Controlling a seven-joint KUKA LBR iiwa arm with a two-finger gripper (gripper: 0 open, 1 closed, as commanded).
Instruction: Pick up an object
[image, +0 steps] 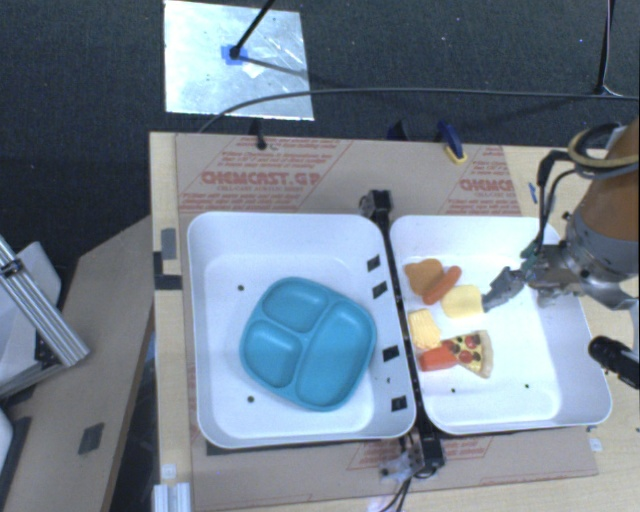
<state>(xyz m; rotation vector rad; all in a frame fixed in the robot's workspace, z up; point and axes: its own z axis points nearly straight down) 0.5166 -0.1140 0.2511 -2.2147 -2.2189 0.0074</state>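
The right bin (540, 400) holds a cluster of toy foods near its left wall. There is an orange chicken-like piece (424, 271), an orange-red carrot (442, 284), a pale yellow block (462, 301), a yellow cheese cube (425, 328), a red sausage (437, 360) and a pizza slice (471, 351). My gripper (498, 291) hangs low over the right bin, just right of the pale yellow block, with its dark tip pointing left toward it. Nothing shows between its fingers.
The left bin (225, 260) contains a blue divided plate (306, 342). A black divider (392, 320) runs between the bins. The arm's body (600, 250) covers the right bin's far right side. A metal rail (35, 310) stands off the bench at left.
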